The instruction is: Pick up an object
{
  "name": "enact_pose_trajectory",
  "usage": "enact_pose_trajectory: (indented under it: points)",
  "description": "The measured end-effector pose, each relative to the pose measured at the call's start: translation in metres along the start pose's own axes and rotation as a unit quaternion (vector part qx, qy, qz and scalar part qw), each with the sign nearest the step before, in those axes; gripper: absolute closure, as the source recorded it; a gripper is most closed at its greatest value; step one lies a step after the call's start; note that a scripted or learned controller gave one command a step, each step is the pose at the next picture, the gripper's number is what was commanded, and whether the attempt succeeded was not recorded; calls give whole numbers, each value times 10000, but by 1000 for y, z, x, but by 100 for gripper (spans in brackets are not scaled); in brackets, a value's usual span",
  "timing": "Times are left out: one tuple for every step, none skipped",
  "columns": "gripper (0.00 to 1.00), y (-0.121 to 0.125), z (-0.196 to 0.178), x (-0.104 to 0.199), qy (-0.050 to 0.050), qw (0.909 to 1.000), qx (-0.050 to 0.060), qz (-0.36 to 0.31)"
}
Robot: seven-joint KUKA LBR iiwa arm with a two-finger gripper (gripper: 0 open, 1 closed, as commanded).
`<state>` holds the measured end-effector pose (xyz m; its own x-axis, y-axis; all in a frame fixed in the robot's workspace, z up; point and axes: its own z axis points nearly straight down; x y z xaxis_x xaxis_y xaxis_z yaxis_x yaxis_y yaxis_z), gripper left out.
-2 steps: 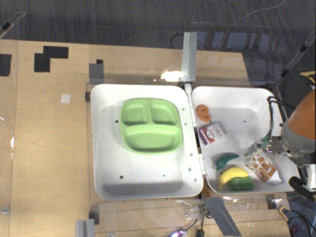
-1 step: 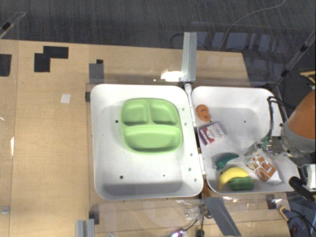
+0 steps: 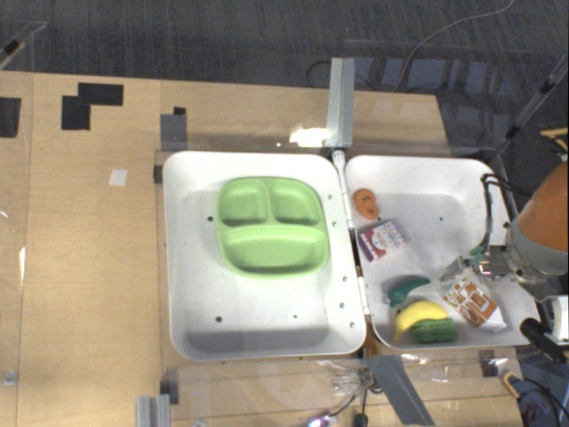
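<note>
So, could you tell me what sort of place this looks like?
Probably a robotics lab: a bench bearing two white bins, the arm reaching in, toy food like a banana, and cables on carpet.

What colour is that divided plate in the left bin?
Light green; the three-compartment plastic plate shows clearly in the camera view.

- Green three-compartment plastic tray (image 3: 270, 225) lies in the left white bin (image 3: 191, 327).
- Right white bin (image 3: 427, 181) holds an orange oval piece (image 3: 365, 203) behind a small printed carton (image 3: 383, 238).
- Yellow toy banana (image 3: 418, 314) lies nearest the front.
</note>
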<state>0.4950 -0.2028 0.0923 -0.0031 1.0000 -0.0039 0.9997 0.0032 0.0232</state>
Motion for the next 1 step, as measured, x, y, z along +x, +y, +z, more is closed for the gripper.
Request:
enact_pose_trajectory:
  points:
    - [0, 0, 0, 0, 0, 10000, 0, 0]
